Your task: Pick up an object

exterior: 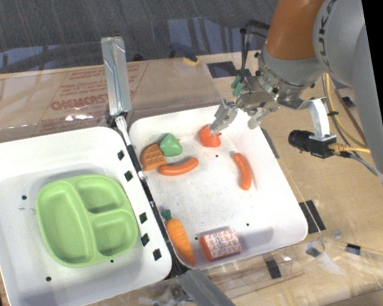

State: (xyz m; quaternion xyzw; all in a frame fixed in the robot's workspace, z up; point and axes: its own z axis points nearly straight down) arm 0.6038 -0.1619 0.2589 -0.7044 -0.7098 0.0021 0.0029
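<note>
Task is looking early: nothing is being held yet, as far as I can judge. Gripper [232, 114] is hanging over the top edge of the right bin [275, 192], its fingers [221, 121] spreading apart w/ nothing between them. One fingertip is sitting right beside, maybe touching, a small red-orange piece [208, 136]; probably the target, but contact is hard to make out. Other things are lying untouched in the same bin: two sausages [178, 167] [243, 170], a green-topped piece [169, 144], a carrot [180, 241], a can [219, 244]. A green tray [86, 220] is sitting in the left bin [27, 302]. Left to do: closing, lifting. Second finger is partly blurring against the wrist.
</note>
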